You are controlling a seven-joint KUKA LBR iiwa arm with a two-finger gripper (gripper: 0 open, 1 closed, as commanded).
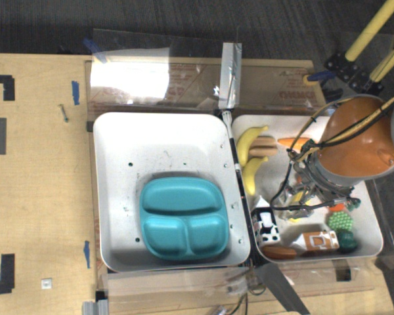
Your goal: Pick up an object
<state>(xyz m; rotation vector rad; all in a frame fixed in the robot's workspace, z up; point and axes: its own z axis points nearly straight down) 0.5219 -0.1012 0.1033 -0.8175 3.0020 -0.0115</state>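
The right bin point(375, 240) holds several small items. Two yellow bananas point(249, 141) lie at its left wall with a tan bun point(264, 147) beside them. An orange carrot point(291, 141) lies at the back. A black-and-white cow toy point(266, 224), a brown sausage point(280, 252), an orange-and-white carton point(317, 241) and a green knobbly ball point(342, 220) sit along the front. My gripper point(303, 197) hangs low over the middle of this bin, under the orange band point(356, 140) and a tangle of cables. The wrist hides what lies beneath it.
The left bin point(118, 149) holds a teal divided plate point(184, 217) in its front half. A metal divider point(230, 77) stands behind the gap between the bins. Yellow struts point(374, 21) cross the top right corner.
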